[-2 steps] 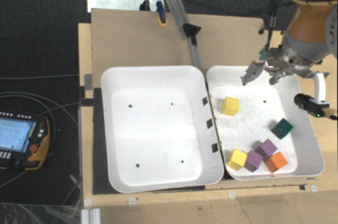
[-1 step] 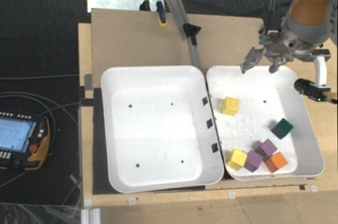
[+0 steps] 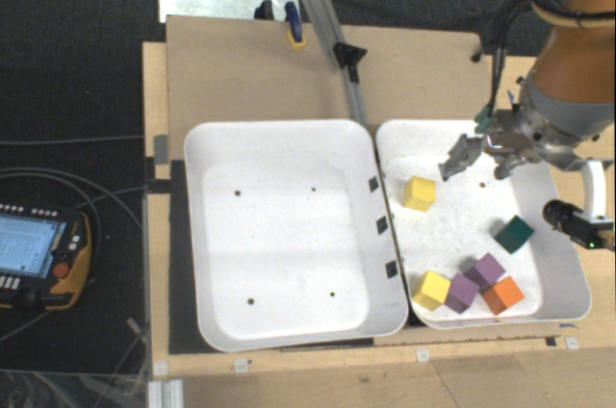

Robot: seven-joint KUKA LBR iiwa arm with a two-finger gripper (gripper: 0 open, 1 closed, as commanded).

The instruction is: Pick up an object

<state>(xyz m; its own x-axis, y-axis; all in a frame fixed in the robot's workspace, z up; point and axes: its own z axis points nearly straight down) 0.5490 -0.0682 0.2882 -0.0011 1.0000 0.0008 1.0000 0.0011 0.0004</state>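
Two-finger gripper [image 3: 479, 158], fingers spread and empty, hangs right of small yellow cube [image 3: 419, 193]: probably light, rigid; grasp opposite flat faces.

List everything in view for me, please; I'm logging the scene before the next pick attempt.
yellow cubes: 2, yellow, right bin; one near its upper left, one at the lower left.
purple cubes: 2, purple, right bin, lower middle; second beside the lower yellow cube.
orange cube: 1, orange, right bin, lower right of the cluster.
green cube: 1, dark green, right bin, right side.
right bin: 1, white.
left bin: 1, white.
pendant: 1, orange and black with lit screen, floor at left.
arm: 1, grey with orange band, from the right.
hand: 1, dark, above the right bin's upper part, fingers spread, holding nothing.
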